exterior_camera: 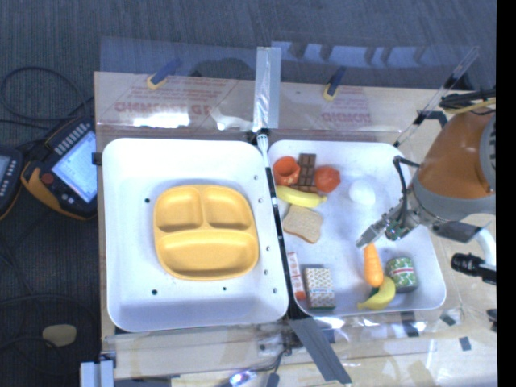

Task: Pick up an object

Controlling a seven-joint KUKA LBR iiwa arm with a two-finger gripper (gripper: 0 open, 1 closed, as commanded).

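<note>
Yellow plastic catches our eye first: a divided tray (206, 230) lies in the middle of the left bin (121, 297), with bare white floor all around it. Further left, off the bench, we see a handheld pendant (68, 168) with a lit screen.

Across the divider, the right bin (427, 297) is crowded. Along its left wall we find an orange cup (285, 170), a brown chocolate bar (307, 170) and a red tomato (327, 179) packed touching one another, with a banana (300, 197) just below them and a slice of bread (304, 225) beneath that. Near the front wall stand a small carton (319, 286) and a thin packet (293, 274) beside it. A white ball (363, 192) sits alone in the middle.

Further right, the gripper (380, 232) hangs low over the bin floor, its fingers (367, 238) spread and holding nothing. Just below it lies a carrot (372, 265), upright in our view, close to the fingertips but apart from them. A green can (402, 272) stands just right of the carrot, and a second banana (379, 296) curls under both, hemming the carrot in. The arm (455, 168) rises at the right edge.
</note>
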